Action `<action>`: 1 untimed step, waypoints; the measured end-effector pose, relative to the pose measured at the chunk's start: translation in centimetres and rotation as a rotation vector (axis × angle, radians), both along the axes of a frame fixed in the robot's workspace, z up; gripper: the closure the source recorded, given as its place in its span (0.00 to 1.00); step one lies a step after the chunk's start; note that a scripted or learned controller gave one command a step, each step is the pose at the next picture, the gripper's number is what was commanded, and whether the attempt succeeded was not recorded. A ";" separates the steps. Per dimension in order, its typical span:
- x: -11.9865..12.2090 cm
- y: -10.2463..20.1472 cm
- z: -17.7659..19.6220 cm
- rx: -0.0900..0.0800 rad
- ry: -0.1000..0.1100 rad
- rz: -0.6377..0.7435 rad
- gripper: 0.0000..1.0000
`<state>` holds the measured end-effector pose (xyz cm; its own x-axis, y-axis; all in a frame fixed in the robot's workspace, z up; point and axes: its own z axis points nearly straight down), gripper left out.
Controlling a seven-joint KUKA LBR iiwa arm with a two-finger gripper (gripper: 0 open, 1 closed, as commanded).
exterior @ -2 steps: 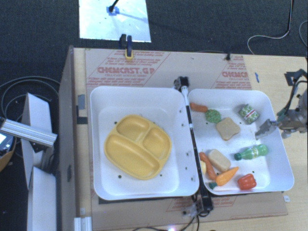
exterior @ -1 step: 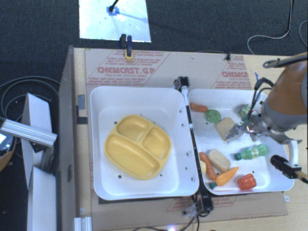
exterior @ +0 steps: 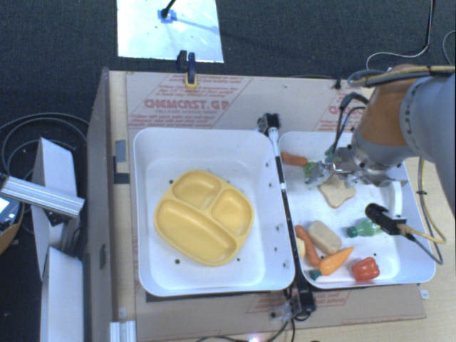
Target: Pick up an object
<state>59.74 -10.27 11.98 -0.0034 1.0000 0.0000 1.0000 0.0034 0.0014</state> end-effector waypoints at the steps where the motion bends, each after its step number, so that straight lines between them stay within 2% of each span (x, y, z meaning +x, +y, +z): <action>1: -0.6 -2.4 -3.3 -0.001 -0.005 -0.001 0.00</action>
<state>59.10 -12.67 8.72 -0.0024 1.0000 -0.0010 1.0000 0.0024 0.0063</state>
